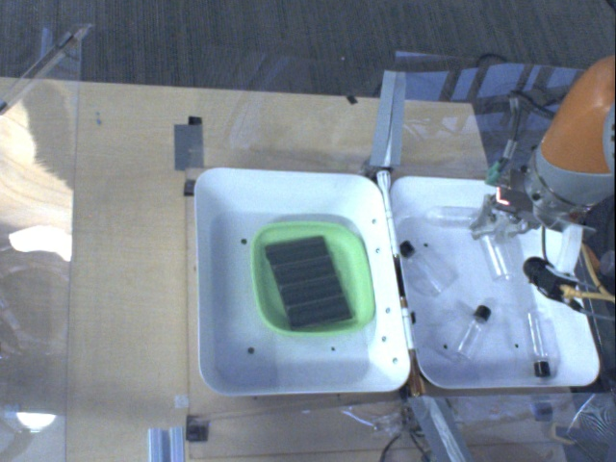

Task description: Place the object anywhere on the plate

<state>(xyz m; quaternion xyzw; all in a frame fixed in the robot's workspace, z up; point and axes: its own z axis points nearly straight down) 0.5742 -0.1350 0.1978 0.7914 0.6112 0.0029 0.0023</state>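
Overhead: gripper (502, 221), jaw state unclear, at right bin's (423, 195) far edge above clear vials (469, 335); light, slick, prob. fragile; grasp mid-body.

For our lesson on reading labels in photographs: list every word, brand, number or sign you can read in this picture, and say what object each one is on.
There are none that can be read.
Green plate and the dark ridged block on it: no text visible.
Clear vials in the right bin: no labels visible.
Gripper: a small red light and a green spot show near it, but no legible characters.
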